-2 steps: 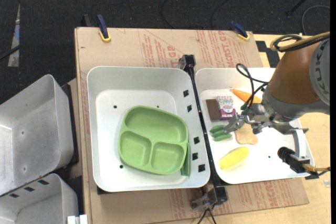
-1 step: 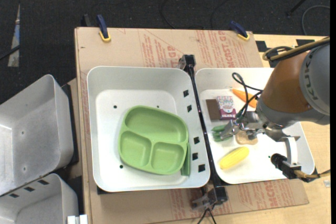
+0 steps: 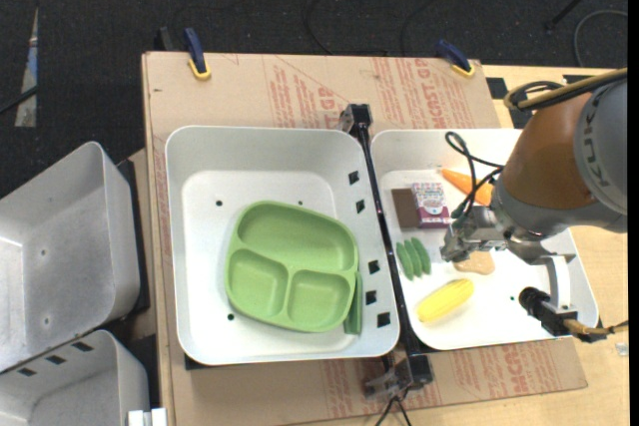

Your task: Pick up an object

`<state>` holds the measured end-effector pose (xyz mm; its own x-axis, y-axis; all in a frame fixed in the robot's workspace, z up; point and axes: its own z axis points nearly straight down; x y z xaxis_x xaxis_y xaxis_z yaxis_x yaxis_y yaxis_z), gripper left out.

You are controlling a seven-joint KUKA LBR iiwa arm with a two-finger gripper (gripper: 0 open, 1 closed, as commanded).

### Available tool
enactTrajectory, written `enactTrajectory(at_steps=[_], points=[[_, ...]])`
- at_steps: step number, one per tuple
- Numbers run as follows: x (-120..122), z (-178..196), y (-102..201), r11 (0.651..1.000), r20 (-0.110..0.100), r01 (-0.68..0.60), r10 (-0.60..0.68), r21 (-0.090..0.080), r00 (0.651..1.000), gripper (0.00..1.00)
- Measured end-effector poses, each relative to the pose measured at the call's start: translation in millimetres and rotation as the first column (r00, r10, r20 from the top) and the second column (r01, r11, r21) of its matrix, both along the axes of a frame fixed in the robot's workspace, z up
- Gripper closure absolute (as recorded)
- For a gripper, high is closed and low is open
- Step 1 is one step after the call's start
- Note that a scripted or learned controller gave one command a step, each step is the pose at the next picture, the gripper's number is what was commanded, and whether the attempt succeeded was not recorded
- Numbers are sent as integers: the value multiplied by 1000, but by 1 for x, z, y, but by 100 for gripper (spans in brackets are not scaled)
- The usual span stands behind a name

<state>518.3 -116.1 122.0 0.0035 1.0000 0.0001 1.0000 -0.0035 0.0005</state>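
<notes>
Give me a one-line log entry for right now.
arm: over right bin | gripper: above tan item | grasp: unconfirmed | corn: untouched

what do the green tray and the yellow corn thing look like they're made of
Green tray: likely moulded plastic, matte to slightly satin, judging by its uniform colour and soft rounded compartment edges. Yellow corn: probably toy plastic or rubber, with a smooth, evenly bright surface; too small to be sure.

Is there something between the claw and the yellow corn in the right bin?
Nothing visible stands between them. The claw hangs over a tan item, and the corn lies just nearer the bin's front, on bare floor beside the green pea pod.
</notes>
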Motion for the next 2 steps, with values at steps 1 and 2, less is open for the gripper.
enactTrajectory(at_steps=[1, 2], points=[[1, 63, 3, 1000, 4, -6, 6, -1, 1000, 100], [0, 125, -1, 1000, 6, -6, 6, -2, 1000, 100]])
